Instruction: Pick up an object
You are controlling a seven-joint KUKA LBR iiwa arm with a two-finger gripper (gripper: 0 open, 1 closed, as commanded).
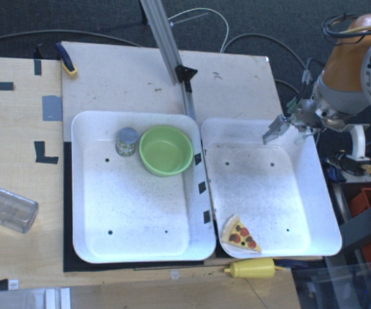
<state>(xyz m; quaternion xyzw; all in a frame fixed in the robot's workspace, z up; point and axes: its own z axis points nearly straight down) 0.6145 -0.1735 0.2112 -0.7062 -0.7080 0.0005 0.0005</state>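
The desk [140,76] carries two shallow white bins side by side. The left bin [95,237] holds a green bowl [166,150] near its far right corner, mouth up, and just beside it on the left a small jar [127,141] with a grey lid, standing upright and close to the bowl's rim (touching or not, I cannot tell). The right bin [269,192] holds a toy pizza slice [239,234] in its near left corner; its long axis runs at a slant, the tip pointing toward the near right and the crust edge toward the bin's left wall.

The arm [350,69] enters from the right, its orange band high up and the grey wrist bent down toward the far right corner of the right bin. The tool [277,131] hangs over that bin's far edge, angled down and to the left, well apart from the pizza slice. Nothing shows between its fingers; how far they are spread cannot be told.

A yellow bottle [250,268] lies on its side just outside the right bin's near wall.
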